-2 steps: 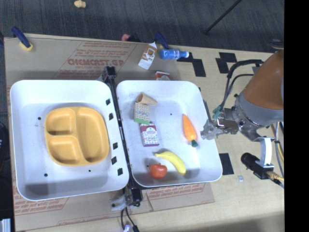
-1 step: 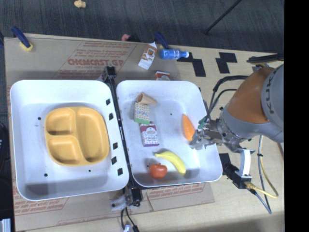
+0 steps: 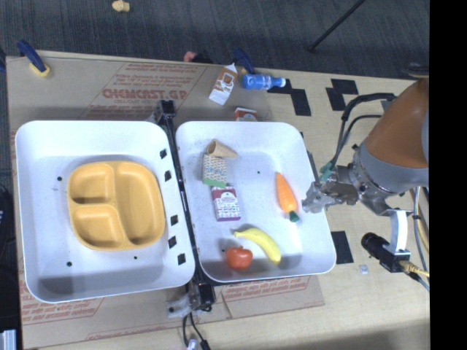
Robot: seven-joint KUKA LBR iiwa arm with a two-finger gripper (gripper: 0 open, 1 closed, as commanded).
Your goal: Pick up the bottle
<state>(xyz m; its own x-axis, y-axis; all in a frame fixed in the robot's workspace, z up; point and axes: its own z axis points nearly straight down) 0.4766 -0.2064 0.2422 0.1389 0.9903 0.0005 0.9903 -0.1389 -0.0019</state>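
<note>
Blue plastic bottle point(image 3: 260, 82) lies on its side on the cardboard-covered bench point(image 3: 131, 86), above the right white bin point(image 3: 310, 152), at upper centre of the frame and outside both bins. Long axis runs roughly left to right; the paler, narrower end points toward the right of the frame, the wider blue body toward the left. A small white and brown carton point(image 3: 223, 85) lies just beside it on the left, tilted.

Grey two-finger gripper point(image 3: 315, 199) sits at the right rim of the right bin, mid-frame, well apart from the bottle. Fingers too small and blurred to read; cannot tell whether they are spread or closed. Nothing is visibly held between them. Orange band point(image 3: 400, 126) of the arm shows at the right of the frame.

Right bin contents: orange carrot point(image 3: 285, 193) near the gripper, yellow banana point(image 3: 260, 243) and red tomato point(image 3: 238, 257) at the lower part, touching or nearly so; a patterned tall carton point(image 3: 215, 165) and a dark red small box point(image 3: 227, 203) at centre left.

Left white bin point(image 3: 36, 261) holds a yellow divided plate point(image 3: 115, 203).
</note>
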